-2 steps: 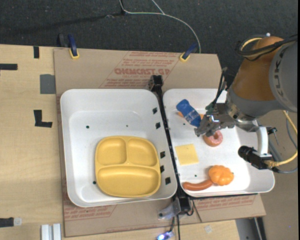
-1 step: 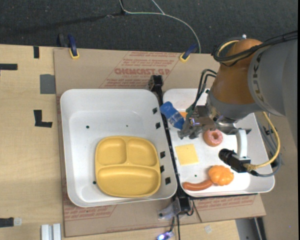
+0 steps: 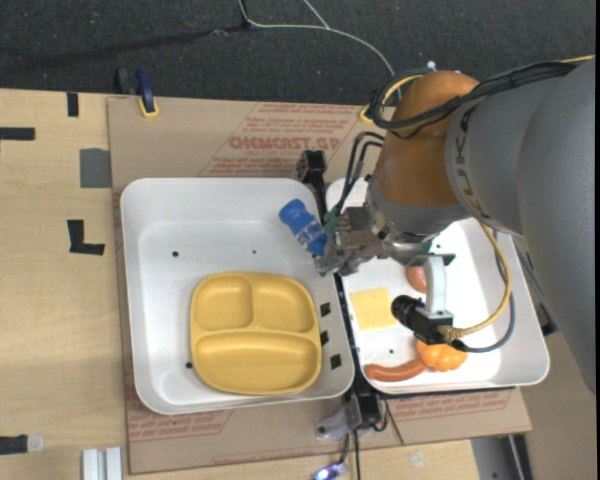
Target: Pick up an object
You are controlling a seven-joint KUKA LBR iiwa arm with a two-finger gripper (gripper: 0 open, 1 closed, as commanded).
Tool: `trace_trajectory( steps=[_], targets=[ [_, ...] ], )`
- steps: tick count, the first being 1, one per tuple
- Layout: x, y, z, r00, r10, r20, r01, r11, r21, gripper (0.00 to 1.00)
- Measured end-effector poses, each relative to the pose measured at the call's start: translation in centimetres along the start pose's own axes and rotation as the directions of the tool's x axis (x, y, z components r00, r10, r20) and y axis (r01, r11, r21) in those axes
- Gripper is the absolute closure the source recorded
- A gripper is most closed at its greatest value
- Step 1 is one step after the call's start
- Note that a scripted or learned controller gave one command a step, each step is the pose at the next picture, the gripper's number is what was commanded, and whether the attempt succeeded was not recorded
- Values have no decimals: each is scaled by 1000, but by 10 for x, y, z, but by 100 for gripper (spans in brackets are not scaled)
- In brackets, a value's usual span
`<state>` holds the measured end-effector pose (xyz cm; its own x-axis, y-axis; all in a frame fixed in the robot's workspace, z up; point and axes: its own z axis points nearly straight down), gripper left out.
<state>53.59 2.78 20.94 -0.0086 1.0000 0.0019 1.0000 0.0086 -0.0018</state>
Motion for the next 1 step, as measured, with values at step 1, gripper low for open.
trace_trajectory(
  steps=[1],
  targets=[
    [52,-7,4,1000,1,1,-1,1000,1,100]
  ],
)
